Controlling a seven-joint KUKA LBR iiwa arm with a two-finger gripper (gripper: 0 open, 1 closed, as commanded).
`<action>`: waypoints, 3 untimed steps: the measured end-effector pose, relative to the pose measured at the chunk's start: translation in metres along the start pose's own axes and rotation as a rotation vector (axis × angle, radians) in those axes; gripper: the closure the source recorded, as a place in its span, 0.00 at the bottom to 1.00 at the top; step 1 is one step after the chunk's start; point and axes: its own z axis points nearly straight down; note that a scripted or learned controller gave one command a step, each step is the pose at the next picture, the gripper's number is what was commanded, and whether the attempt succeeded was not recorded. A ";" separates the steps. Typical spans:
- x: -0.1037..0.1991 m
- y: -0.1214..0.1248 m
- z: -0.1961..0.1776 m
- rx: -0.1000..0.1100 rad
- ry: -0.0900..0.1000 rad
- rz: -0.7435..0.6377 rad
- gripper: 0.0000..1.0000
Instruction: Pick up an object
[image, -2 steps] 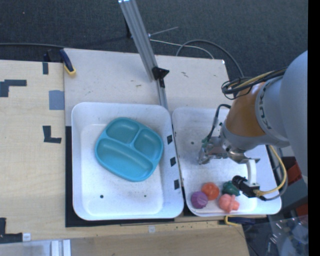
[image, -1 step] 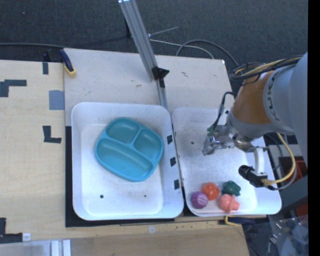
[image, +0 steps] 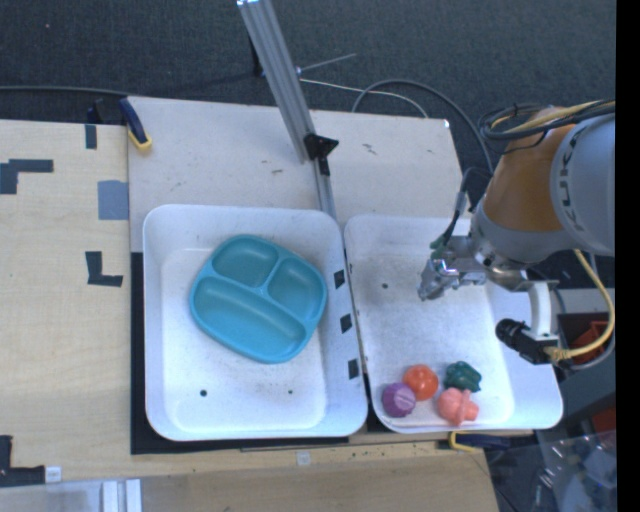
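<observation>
Gripper (image: 432, 284) over right bin (image: 400, 330)

Bare right bin (image: 400, 330) floor above toys (image: 435, 392)

You look down from one fixed camera above the bench (image: 60, 300), slanted, taking in both white bins (image: 160, 330) whole; the arm (image: 560, 190) enters at your right.
</observation>
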 end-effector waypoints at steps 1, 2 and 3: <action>0.004 0.005 -0.062 -0.002 -0.001 -0.001 1.00; 0.004 0.006 -0.104 -0.001 0.000 -0.001 1.00; 0.060 0.008 -0.082 0.005 0.002 -0.005 1.00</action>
